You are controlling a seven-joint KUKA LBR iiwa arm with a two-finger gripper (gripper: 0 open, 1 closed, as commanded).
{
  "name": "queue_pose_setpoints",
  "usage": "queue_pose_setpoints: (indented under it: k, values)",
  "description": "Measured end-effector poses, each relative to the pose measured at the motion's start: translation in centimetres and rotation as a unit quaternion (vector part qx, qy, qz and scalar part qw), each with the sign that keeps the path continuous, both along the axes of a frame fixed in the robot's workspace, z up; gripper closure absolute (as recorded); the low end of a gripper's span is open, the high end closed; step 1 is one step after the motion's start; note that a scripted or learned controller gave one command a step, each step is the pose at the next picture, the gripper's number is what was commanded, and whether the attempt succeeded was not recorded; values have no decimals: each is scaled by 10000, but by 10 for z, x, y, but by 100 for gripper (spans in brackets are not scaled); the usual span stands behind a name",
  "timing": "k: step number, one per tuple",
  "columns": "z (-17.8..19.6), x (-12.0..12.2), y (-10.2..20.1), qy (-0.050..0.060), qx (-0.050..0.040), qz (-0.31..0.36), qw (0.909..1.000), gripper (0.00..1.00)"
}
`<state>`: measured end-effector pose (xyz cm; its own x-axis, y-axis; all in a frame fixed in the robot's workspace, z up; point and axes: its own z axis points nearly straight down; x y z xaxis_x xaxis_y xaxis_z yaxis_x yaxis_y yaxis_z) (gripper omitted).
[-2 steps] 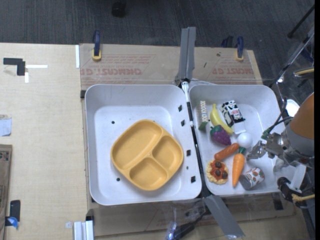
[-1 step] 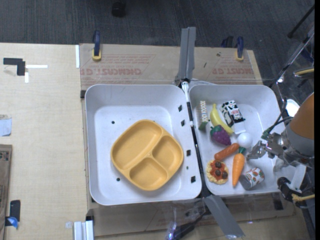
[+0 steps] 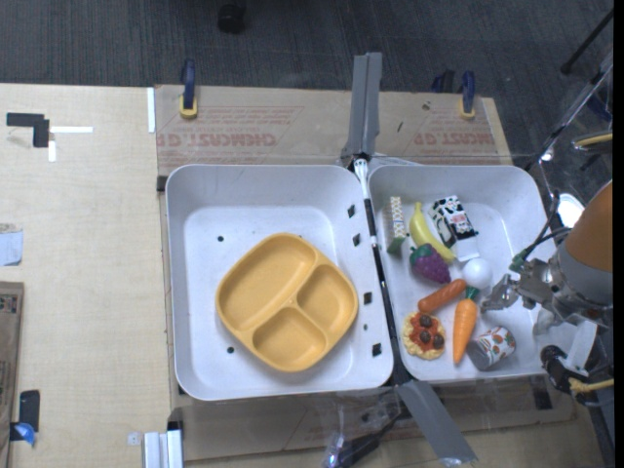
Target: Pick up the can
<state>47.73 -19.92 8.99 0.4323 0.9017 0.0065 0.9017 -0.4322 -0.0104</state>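
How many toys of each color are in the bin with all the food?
Yellow: 1, the banana
Purple: 1, the grapes
Orange: 2, the two carrots
White: 1, the ball
Black and white: 1, the milk carton
Mixed colors: 3, the can, the pizza slice, the tall box
Total: 9

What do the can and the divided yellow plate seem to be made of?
The can looks like metal under a printed label: grey, dully shiny end, red and white side. The divided plate looks like matte moulded plastic: uniform yellow, rounded ridges. Neither is certain.
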Motion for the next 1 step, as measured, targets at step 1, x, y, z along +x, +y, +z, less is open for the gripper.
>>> queue_pose_setpoints:
  k: [1]
  values:
    - [0,0,0,0,0,0,10000,0]
